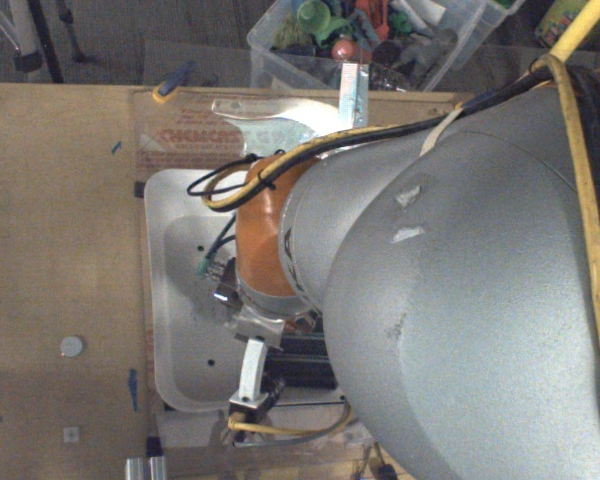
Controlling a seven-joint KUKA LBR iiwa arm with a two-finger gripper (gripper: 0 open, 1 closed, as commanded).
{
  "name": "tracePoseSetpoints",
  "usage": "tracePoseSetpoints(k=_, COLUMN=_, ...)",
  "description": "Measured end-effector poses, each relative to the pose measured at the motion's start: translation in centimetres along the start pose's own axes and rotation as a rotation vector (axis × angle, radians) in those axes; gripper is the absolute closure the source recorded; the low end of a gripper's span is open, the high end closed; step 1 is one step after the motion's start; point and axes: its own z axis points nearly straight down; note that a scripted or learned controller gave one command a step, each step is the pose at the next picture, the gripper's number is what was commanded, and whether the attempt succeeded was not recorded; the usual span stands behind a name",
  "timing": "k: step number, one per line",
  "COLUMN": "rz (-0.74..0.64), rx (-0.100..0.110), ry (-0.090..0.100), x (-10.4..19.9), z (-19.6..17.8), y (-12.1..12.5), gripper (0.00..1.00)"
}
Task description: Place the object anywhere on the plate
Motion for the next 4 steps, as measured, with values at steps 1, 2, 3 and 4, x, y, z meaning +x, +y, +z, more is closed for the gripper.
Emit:
tracePoseSetpoints(k=1, rz=0.039, rx=-0.009, ry=0.01, x=2.8, z=4.5, y=8.2, gripper=1.0)
tracePoseSetpoints(k=2, rz=-0.163, rx=0.0, ry=0.001, x=-3.9, z=-0.3, y=7.0, gripper=1.0)
tracePoseSetpoints(k=3, rz=-0.325, rx=-0.004, ry=0.002, x=-0.8, z=-3.8, y=1.4, gripper=1.0)
tracePoseSetpoints(k=4, rz=-0.445, rx=-0.01, ry=0.01, x=-5.5, z=3.6, y=5.2, gripper=1.0)
